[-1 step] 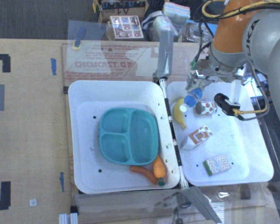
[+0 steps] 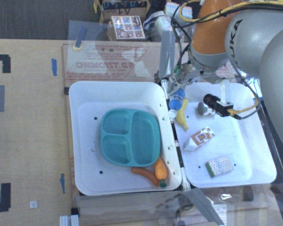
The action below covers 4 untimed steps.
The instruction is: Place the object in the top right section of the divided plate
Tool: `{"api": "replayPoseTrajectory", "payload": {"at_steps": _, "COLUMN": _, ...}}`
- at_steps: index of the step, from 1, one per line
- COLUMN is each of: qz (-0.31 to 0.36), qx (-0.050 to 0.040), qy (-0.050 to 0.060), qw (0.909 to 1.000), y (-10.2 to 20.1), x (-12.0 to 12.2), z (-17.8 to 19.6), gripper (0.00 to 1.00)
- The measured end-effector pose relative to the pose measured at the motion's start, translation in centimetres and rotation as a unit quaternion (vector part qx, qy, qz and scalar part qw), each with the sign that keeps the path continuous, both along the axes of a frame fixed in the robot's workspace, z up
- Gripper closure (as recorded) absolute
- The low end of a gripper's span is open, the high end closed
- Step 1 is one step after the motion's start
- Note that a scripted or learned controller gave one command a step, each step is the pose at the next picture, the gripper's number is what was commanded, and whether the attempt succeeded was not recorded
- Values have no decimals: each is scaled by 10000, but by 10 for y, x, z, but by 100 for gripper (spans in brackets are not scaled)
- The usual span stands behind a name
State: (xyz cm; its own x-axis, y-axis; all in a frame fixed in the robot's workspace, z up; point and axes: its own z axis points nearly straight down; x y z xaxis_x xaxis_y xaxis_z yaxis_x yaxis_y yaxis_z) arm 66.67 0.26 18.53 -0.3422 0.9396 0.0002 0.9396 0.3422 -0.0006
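Arm: the grey arm with its orange band (image 2: 216,11) is seen reaching in from the right, bent low over the upper left corner of the right bin.

Tool: the tool (image 2: 175,86) is placed at the seam between the two bins, just above a blue and yellow object; its state cannot be told, since the tip is hidden among cables and brackets.

Left bin: a white bin (image 2: 85,98) is occupied by a teal divided plate (image 2: 130,137), which lies flat near the middle with three sections showing.

Plate sections: nothing is seen resting in any section of the plate.

Carrot toy: an orange carrot-like piece (image 2: 153,174) is laid on the left bin's floor, just beside the plate's lower right edge and touching the bin's lower right corner.

Right bin: a second white bin (image 2: 254,173) is set against the first, on the right.

Blue and yellow object: a small object (image 2: 179,108) with a blue top and yellow lower part is found at the right bin's left wall, directly beneath the tool; whether it is touched cannot be told.

Carton: a small white and brown carton (image 2: 199,139) is shown lying tilted near the middle of the right bin.

Patterned block: a green-edged block (image 2: 220,166) is placed lower down, apart from the carton.

Desk: the pale wooden desk (image 2: 28,140) is marked with black and blue tape.
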Motion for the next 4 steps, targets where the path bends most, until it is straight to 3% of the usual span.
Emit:
{"api": "replayPoseTrajectory", "payload": {"at_steps": 1, "qz": 1301, "qx": 1, "qy": -2, "qw": 9915, "y": 106, "x": 0, "z": -60, "gripper": 100}}
{"api": "replayPoseTrajectory", "payload": {"at_steps": 2, "qz": 1620, "qx": 0, "qy": -68, "qw": 9868, "y": 120, "x": -33, "z": -74, "gripper": 100}}
{"api": "replayPoseTrajectory", "payload": {"at_steps": 3, "qz": 2982, "qx": 3, "qy": -93, "qw": 9544, "y": 169, "x": -59, "z": -95, "gripper": 100}}
{"api": "replayPoseTrajectory", "payload": {"at_steps": 4, "qz": 3806, "qx": -8, "qy": -130, "qw": 9246, "y": 166, "x": -126, "z": -94, "gripper": 100}}
